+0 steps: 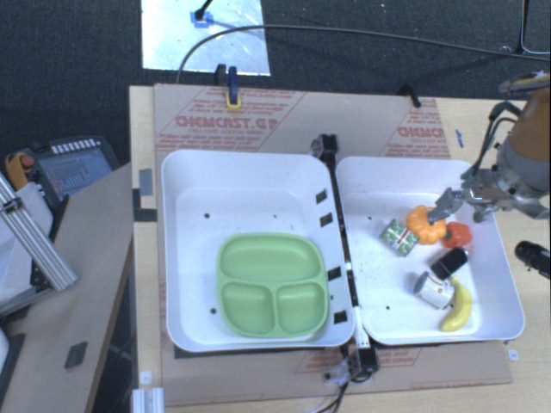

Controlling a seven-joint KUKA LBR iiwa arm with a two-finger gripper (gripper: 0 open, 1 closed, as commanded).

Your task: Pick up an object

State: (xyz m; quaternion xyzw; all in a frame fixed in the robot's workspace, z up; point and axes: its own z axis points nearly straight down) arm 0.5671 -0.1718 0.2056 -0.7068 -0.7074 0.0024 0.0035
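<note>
Two shallow white plastic bins sit side by side on a flat sheet of printed cardboard (258, 119), seen from above at a slant. The left bin (185, 231) has smooth, glossy walls and rounded corners, and holds a pale green tray (272, 284), a rounded rectangle moulded into three compartments, lying in the lower centre of the frame.

The right bin (370, 196) holds a small cluster of objects toward its right side. An orange pumpkin-shaped toy (425, 223), round and ribbed, sits at centre right. Touching its right side is a smaller red rounded piece (459, 233). Just left of the pumpkin lies a small green and white boxy item (399, 237), tilted. Below them lies a short cylinder (441, 278) with a black end and a white end, its long axis running from lower left to upper right. Beside it, near the bin's lower right corner, lies a yellow banana (458, 309), smooth and curved, its length running roughly up and down the frame.

The grey arm enters from the right edge. Its gripper (449, 203) hangs just above and right of the pumpkin, metal fingers slightly spread, with nothing visibly between them.
</note>
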